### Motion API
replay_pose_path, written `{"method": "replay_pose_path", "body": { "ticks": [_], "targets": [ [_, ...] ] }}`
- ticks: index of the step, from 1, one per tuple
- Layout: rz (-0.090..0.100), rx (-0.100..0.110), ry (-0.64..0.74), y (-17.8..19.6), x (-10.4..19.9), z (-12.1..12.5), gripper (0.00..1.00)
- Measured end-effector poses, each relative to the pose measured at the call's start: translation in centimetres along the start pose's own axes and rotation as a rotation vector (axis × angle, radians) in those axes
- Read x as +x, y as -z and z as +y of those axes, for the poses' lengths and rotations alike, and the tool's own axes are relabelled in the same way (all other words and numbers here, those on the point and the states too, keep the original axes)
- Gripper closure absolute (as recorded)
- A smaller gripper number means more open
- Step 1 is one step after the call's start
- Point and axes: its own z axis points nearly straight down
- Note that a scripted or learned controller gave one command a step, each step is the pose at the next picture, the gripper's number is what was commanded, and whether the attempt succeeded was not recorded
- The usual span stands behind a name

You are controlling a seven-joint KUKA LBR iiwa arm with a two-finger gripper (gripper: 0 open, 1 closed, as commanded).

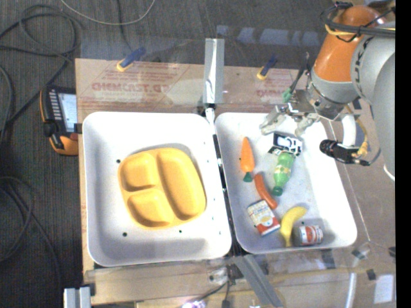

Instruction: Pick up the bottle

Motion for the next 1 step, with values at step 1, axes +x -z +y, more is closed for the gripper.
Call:
{"method": "replay_pose_path", "body": {
  "ticks": [1],
  "targets": [
    [0.001, -0.002, -0.045, -9.29, -6.0, -5.86, 0.0]
  ]
}}
